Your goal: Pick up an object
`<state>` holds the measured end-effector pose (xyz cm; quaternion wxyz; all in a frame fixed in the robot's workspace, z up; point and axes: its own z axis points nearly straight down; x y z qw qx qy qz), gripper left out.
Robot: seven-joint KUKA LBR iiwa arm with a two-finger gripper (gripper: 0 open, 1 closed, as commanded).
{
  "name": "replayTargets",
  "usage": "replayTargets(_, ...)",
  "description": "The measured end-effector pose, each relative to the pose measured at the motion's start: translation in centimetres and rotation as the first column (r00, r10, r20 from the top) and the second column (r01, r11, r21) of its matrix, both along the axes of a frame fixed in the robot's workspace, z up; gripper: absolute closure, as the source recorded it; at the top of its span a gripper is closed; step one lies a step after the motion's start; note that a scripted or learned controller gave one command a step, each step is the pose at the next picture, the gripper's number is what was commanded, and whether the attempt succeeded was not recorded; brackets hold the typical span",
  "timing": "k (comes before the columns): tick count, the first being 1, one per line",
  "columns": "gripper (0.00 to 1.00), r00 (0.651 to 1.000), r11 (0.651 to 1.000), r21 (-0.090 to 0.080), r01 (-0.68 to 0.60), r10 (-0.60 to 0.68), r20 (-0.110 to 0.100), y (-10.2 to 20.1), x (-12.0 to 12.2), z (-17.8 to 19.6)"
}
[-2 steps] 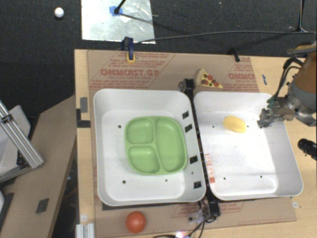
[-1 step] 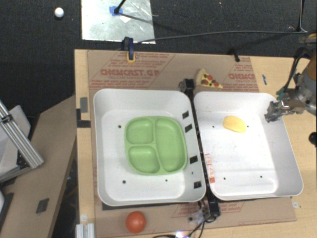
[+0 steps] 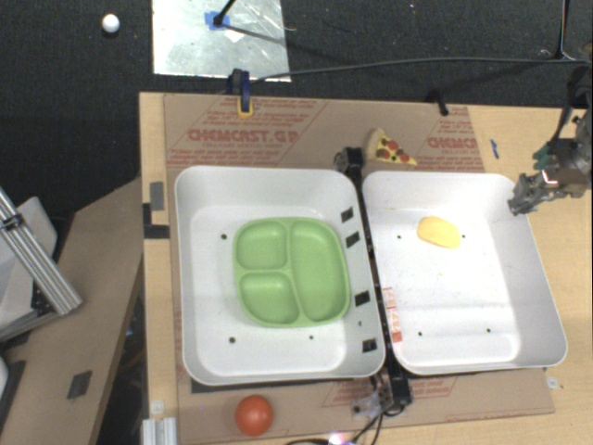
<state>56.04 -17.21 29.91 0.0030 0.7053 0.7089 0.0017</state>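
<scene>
One yellow piece (image 3: 439, 232) lies in the right bin (image 3: 519, 341); my claw (image 3: 530, 193) hangs at the bin's far right rim, its state I cannot tell, so I should centre above the piece before descending

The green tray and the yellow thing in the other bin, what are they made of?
The green tray looks like moulded plastic: one even colour, rounded compartments, a soft matte sheen. The yellow thing looks smooth and rounded, maybe plastic or rubber, like toy food. It is too small to tell for sure.
</scene>
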Motion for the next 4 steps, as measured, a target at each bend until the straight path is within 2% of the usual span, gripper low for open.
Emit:
replayTargets(1,1.00,1.000,1.000,0.003,-0.004,0.004,-0.005,5.2,-0.2,-1.9)
replayTargets(3,1.00,1.000,1.000,0.003,-0.004,0.004,-0.007,14.9,-3.4,-2.9)
replayTargets(4,1.00,1.000,1.000,0.004,-0.005,0.005,-0.007,20.3,-3.8,-5.4)
